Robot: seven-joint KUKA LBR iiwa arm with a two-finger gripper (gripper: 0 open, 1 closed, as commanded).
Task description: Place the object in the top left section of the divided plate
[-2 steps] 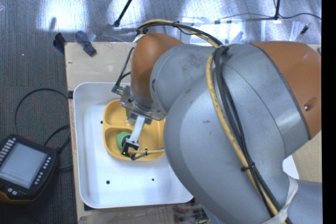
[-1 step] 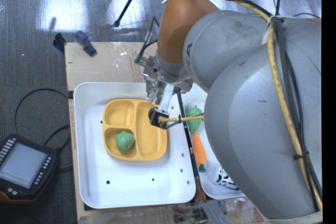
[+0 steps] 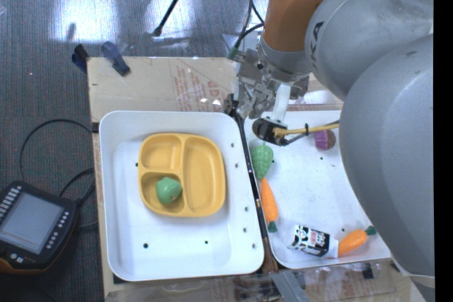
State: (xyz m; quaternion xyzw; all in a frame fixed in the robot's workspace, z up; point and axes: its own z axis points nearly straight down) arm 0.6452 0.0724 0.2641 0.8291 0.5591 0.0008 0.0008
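Note:
A yellow divided plate (image 3: 202,173) lies in the left white bin (image 3: 177,251). A small green rounded object (image 3: 168,190) sits in the plate's lower left section. The upper left section holds nothing, and so does the large right section. My gripper (image 3: 253,108) hangs over the back end of the wall between the two bins, right of and beyond the plate. It is well apart from the green object. The wrist and cabling hide the gripper's tips.
The right bin (image 3: 311,180) holds a green leafy toy (image 3: 262,159) by the dividing wall, an orange carrot (image 3: 269,201), a purple item (image 3: 325,139), a black-and-white carton (image 3: 309,240) and a second carrot (image 3: 352,242). A tablet (image 3: 32,226) lies on the floor at left.

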